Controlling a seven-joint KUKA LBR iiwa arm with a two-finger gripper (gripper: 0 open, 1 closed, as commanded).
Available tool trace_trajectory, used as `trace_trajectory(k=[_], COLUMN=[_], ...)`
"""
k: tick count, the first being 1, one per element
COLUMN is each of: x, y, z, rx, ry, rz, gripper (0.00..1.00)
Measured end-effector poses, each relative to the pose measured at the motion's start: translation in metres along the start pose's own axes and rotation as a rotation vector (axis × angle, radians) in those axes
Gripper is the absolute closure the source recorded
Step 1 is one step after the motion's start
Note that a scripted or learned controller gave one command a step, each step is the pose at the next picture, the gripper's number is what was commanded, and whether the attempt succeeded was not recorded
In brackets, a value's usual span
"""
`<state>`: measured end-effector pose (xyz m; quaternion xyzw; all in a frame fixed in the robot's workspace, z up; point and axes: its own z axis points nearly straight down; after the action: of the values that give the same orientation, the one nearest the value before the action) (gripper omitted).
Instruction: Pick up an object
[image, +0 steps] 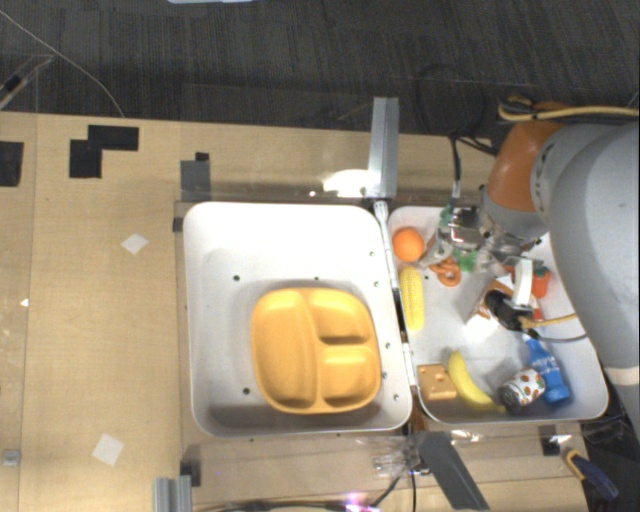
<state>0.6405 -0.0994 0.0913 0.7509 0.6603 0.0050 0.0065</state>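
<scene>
Gripper low in the right bin, grip state impossible to tell.
An orange ball sits just left of it; a corn cob lies below-left, a banana farther below.

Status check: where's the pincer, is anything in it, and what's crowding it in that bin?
Pincer low in right bin, far end; grip unclear. Orange ball and corn cob just beside it. Banana nearer front. Yellow tray in left bin.

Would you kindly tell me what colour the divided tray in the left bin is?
Yellow; the divided tray shows plainly in the camera view.
</scene>
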Motion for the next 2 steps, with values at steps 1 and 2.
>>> trace_trajectory(k=[1,2], x=[-0.012,0.004], y=[0.019,0.017], z=[-0.012,0.0], rx=[0.008,0.004], ry=[0.001,-0.002], rz=[0.014,0.039], gripper=[0.0,0.0])
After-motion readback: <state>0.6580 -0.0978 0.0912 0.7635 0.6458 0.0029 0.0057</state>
